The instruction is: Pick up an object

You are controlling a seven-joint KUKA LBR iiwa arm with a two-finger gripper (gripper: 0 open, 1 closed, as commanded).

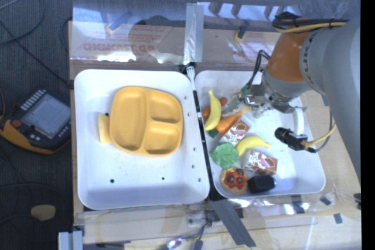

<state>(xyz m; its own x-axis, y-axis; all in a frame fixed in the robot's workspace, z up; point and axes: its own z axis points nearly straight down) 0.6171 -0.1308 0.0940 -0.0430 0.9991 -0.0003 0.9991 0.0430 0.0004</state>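
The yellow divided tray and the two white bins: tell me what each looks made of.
Yellow divided tray: likely moulded plastic, matte, with an even colour and soft rounded compartment edges. White bins, left and right: probably thin formed plastic, smooth with a slight sheen and rounded rims.

The grey arm [337, 58] reaches in from the right — orange-banded wrist bent down, tool [253, 101] held low, fingers obscured.
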